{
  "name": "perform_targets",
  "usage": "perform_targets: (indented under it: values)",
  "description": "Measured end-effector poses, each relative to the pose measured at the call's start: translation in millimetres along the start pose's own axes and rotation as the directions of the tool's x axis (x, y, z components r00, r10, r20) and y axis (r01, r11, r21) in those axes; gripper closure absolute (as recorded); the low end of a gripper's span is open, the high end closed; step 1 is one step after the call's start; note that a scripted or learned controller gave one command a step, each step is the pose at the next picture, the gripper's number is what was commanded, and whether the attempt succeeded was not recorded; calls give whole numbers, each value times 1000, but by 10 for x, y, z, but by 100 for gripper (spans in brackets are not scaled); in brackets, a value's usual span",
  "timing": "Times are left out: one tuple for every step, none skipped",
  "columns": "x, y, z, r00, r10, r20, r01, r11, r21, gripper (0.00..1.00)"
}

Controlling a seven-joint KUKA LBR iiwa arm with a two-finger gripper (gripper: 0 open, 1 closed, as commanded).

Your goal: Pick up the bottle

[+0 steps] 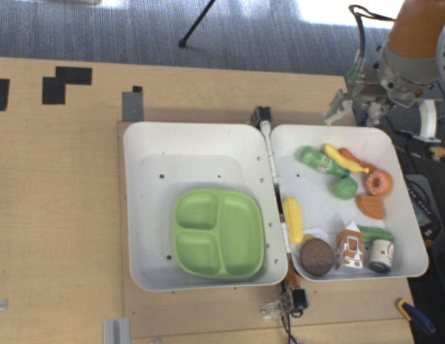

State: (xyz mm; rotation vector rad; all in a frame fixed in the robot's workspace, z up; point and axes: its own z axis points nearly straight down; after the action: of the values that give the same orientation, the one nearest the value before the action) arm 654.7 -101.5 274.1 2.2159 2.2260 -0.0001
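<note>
Gripper (365,104) hangs above the far rim of the right-hand bin (405,185), just outside its back wall, under the orange wrist band. Metal parts are visible there, but their spread is too blurred to read: cannot tell if it is open or closed. Nothing visibly held.

Nearest item, below and left of the gripper as seen from the camera: green bottle (321,161), lying on its side on the bin floor, in the far half of the bin. Task object, untouched. A yellow banana (335,158) lies right against it, with an orange-red carrot-like piece (355,161) alongside. Just beyond, toward the camera: green round fruit (344,188), pink-orange doughnut (379,183), orange wedge (370,206).

Farther off, at the near end of the bin: small orange-and-white carton (350,248), a small can (380,255) with a green item behind it, brown round cookie (317,256), corn cob (292,219) by the divider.

Farthest, in the left-hand bin (136,192): green sectioned plate (218,233).

Step, as judged: approach, pick not begun. Next move calls for travelling inward over the bottle, lining the jaws across its body, and descending cleanly despite the banana crowding one side. Risk: catching the banana too.

Labels: the bottle has a pale patch, the carton and can bear printing; none readable.
</note>
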Motion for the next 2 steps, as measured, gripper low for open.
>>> perform_targets:
  values:
    - [471, -96, 910, 997, -71, -1, 71, 997, 2, 0]
    - [46, -210, 1459, 993, 116, -1, -116, 993, 2, 0]
